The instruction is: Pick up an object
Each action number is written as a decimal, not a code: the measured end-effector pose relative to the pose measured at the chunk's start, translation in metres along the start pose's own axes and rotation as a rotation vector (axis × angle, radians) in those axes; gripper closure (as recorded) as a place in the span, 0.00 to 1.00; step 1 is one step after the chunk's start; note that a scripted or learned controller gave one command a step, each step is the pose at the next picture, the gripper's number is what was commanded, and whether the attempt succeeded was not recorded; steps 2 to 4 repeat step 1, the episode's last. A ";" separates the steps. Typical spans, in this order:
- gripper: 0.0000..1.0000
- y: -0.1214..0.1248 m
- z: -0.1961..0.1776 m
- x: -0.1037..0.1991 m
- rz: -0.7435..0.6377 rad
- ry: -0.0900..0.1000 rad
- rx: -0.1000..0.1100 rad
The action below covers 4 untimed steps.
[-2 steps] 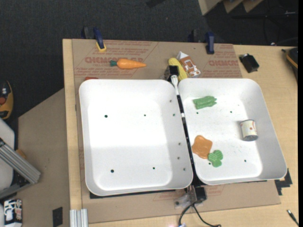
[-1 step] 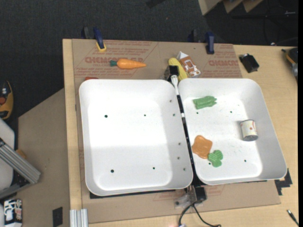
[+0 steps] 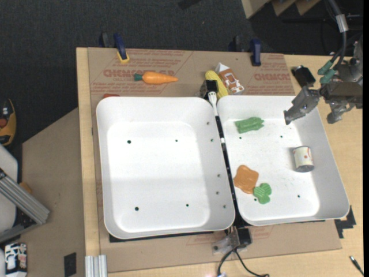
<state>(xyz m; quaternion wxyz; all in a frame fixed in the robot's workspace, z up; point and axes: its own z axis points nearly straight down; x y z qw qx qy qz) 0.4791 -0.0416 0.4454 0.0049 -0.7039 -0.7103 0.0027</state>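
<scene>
Camera view: gripper (image 3: 314,109) hangs spread w/ nothing between fingers over right bin (image 3: 331,172) top-right corner, so I call pick not started; can (image 3: 302,158) nearest, green piece (image 3: 249,124), orange piece (image 3: 246,179) also in bin.

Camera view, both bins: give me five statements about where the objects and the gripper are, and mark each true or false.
1. The carrot lies on the bench outside the bins, behind the left bin. True.
2. The small can lies in the left bin. False: it lies in the right bin, near its right side.
3. The gripper is clamped on the green block. False: nothing is between its fingers, and the block lies apart from it on the bin floor.
4. The orange piece and the small green piece lie touching each other in the right bin. True.
5. The gripper hangs above the left bin. False: it hangs at the right bin's far right corner.
</scene>
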 end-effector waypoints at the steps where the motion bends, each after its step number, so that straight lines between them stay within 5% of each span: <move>1: 1.00 0.001 -0.016 -0.006 0.009 -0.004 -0.016; 4: 1.00 0.001 -0.016 -0.006 0.009 -0.004 -0.016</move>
